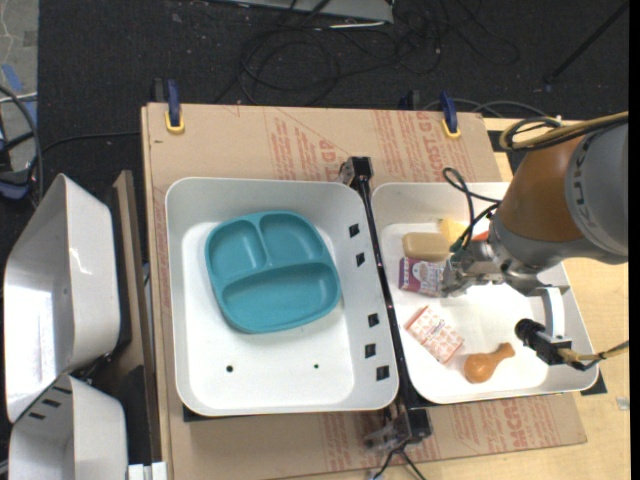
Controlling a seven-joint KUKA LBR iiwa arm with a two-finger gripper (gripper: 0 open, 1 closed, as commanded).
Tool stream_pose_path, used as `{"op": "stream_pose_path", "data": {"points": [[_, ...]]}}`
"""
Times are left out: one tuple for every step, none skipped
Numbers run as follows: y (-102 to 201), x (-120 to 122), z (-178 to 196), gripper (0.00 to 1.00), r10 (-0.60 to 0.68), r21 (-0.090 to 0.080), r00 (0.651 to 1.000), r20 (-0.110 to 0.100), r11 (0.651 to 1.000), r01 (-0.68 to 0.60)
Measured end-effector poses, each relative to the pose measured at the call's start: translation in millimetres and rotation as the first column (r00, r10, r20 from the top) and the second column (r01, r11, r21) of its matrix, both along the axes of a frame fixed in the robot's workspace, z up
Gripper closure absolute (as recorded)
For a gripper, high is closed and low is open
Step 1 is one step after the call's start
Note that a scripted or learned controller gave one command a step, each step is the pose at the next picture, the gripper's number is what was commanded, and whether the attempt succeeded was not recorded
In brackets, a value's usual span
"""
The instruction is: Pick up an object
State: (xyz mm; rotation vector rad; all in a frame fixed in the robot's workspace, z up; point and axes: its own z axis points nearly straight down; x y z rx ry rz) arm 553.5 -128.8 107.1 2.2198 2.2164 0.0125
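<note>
Over the right bin [560, 383], your gripper [455, 276] touched the purple packet [420, 275]; grasp unclear, nothing lifted yet.

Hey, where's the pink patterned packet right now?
In the camera view, the pink patterned packet lies in the right bin, toward its lower left, below the purple carton and left of the orange drumstick toy.

Two white bins [190, 298] side by side on a cardboard sheet [300, 138], blue clamps [175, 108] at its far edge; teal divided plate [272, 271] lying flat in the left bin; black cables [300, 38] snaking across the dark floor beyond
</note>
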Motion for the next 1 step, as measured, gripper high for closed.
{"op": "stream_pose_path", "data": {"points": [[2.8, -3.5, 61.9, 1.00, 0.004, -0.004, 1.000, -0.004, 1.000, -0.004]]}}
